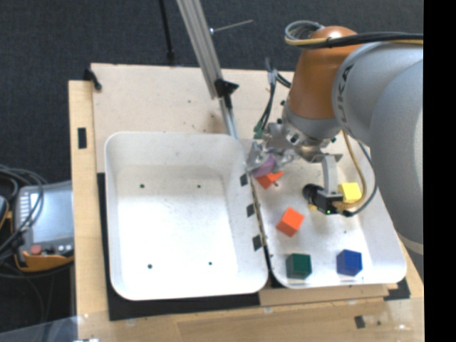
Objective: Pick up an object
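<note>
A tan bench (157, 98) is carrying two white bins (178, 219) over dark carpet (71, 20); the hand (262, 164) is grasping a purple piece (265, 167).

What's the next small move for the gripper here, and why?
Probably a short straight lift. The gripper sits low at the right bin's far-left corner with a purple object at its tip, right above a red-orange block. Whether the purple piece is actually gripped isn't clear; raising slightly would show it and clear the block and bin wall.
</note>
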`<state>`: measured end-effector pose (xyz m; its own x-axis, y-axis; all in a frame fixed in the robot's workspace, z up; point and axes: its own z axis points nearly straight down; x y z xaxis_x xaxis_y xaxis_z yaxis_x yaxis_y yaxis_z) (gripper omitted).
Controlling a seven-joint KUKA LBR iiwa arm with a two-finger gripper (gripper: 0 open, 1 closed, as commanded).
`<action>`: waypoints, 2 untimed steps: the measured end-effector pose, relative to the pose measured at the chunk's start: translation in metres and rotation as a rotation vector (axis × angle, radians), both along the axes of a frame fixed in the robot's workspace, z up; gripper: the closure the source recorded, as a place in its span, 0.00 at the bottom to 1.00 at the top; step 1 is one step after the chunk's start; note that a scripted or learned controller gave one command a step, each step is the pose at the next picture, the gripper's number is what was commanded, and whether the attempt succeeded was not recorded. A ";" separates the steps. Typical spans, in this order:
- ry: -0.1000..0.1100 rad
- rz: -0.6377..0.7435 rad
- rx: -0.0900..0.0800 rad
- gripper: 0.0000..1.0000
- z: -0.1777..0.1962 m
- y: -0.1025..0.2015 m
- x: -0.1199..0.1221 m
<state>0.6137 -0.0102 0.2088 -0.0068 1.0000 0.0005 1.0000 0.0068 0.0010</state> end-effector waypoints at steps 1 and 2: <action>-0.001 0.001 0.001 1.00 0.019 0.050 0.011; -0.001 0.001 0.001 1.00 0.033 0.103 0.027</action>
